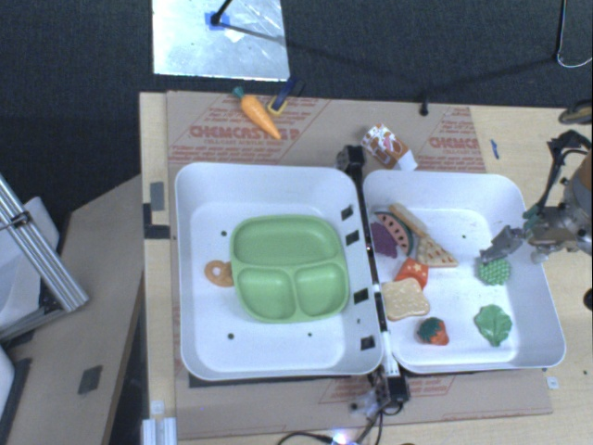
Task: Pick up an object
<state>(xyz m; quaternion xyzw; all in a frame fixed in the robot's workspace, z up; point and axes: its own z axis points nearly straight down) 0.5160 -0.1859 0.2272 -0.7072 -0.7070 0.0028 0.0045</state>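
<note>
Currently the gripper (494, 248) hovers just above the green ball (495, 271); finger state cannot be told. Risk: the ball may roll aside under off-centre contact.

Left bin (199, 248): divided tray (283, 267) centred; pretzel (220, 273) just left of it; right bin (533, 211): toast (405, 298) near divider, strawberry (432, 331) and lettuce (493, 324) in front; carrot (258, 115) behind bins.

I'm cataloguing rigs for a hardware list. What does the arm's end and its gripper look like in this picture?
At the camera view's right edge, the gripper is a dull grey metal piece, angular and tapering toward its tip. Behind it sits a blockier grey wrist section, with thin dark cables or rods rising above it. No markings are legible at this size.
</note>
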